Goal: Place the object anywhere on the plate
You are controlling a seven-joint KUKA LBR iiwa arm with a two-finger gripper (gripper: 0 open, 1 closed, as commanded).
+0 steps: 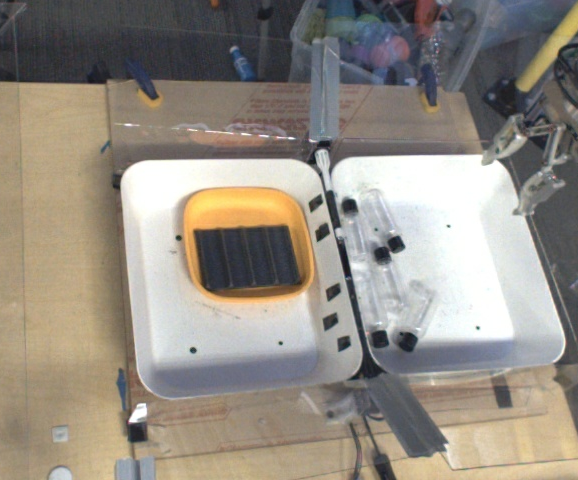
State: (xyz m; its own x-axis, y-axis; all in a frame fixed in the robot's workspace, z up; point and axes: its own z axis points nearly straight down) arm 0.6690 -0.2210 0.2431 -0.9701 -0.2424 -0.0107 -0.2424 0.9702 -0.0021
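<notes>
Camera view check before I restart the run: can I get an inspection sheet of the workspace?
Surface: two white bins, left bin and right bin, side by side on a wooden bench.
Job's things: orange plate in left bin, a dark ridged block on it; clear tubes with black caps in right bin, near the divider.
Clutter: nothing seen in the bins.
Grippers: gripper above right bin's far right corner, fingers unclear.
Cables: black cables at front edge.
Surroundings: clear tub of colourful items behind.

Clear black-capped tubes beside orange plate
</notes>
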